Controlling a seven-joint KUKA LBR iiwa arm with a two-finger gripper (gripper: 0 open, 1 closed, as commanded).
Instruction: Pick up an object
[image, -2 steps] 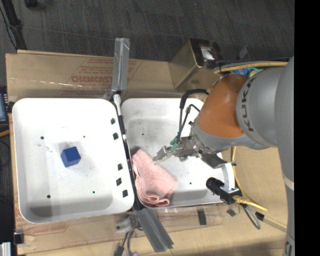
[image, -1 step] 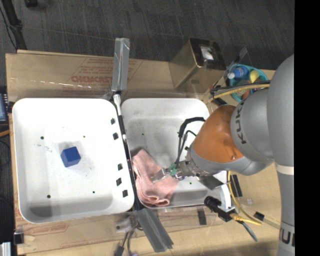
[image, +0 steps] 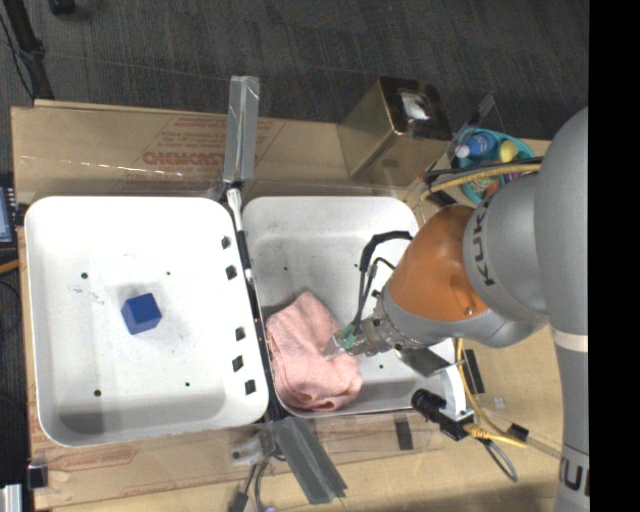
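Orange-banded arm (image: 470, 270) lowered over the right bin (image: 330, 215), gripper (image: 350, 340) at the pink cloth (image: 305, 350).

Whether the fingers are spread or closed cannot be told. The cloth lies crumpled against the bin's near-left corner; only a loose fold may be pinched and slip free. A blue cube (image: 141, 312) is left in the left bin (image: 60, 225), well apart.

Two shallow white bins sit side by side on a bench (image: 90, 150) covered with brown cardboard, the left bin (image: 60, 400) and the right bin (image: 300, 215) meeting along a divider fitted with small black clips (image: 240, 335). A grey metal bar (image: 240, 125) rises from the far end of that seam. At the bench's far right corner stands a tan box (image: 385, 125), with colourful clutter (image: 485, 150) just beside it.
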